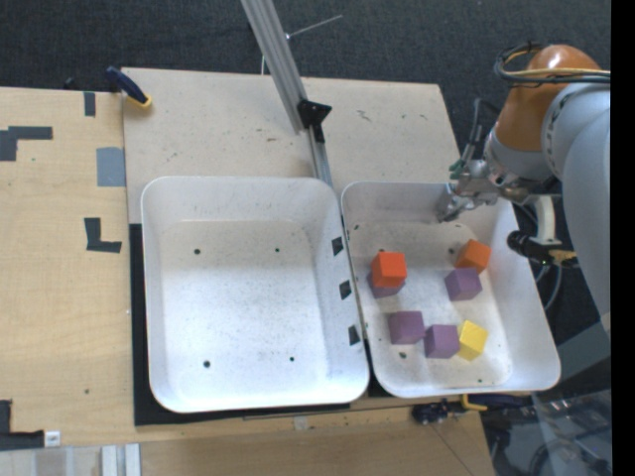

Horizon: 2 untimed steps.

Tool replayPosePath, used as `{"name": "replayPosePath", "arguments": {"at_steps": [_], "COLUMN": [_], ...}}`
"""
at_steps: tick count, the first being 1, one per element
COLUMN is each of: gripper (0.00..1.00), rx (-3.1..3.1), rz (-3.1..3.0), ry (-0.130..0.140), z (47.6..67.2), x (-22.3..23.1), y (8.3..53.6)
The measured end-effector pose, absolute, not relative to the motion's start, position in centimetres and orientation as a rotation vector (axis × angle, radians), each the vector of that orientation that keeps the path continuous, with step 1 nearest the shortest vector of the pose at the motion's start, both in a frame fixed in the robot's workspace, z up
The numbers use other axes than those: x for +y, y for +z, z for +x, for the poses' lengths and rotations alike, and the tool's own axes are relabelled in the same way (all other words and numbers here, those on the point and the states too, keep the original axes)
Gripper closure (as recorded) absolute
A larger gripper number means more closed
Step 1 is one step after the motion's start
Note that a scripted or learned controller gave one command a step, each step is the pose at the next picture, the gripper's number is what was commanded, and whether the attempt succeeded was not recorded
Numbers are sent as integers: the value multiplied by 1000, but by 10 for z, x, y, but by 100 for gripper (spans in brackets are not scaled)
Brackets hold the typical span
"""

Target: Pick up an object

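Blocks [388, 269] unlabelled in right bin [531, 365], pincer [454, 207] above

Wooden bench [60, 266] with grey tape marks [111, 167], dark carpet [417, 18] behind.

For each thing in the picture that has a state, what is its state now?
gripper: over the right bin's far part, holding nothing visible.
orange block: stacked on a purple block.
second orange block: loose, tilted, touching another purple block.
yellow block: resting against a purple block.
remaining purple block: flat, alone.
left bin: upright.
right bin: upright.
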<state>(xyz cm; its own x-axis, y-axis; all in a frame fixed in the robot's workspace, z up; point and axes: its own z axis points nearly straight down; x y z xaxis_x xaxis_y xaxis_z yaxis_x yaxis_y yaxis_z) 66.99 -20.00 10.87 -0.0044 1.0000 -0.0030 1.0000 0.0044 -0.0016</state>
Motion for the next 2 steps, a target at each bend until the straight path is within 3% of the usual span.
{"name": "replayPosePath", "arguments": {"at_steps": [2], "gripper": [100], "rx": [2219], "rz": [2214], "ry": [5], "z": [669], "x": [-206], "y": [232]}}
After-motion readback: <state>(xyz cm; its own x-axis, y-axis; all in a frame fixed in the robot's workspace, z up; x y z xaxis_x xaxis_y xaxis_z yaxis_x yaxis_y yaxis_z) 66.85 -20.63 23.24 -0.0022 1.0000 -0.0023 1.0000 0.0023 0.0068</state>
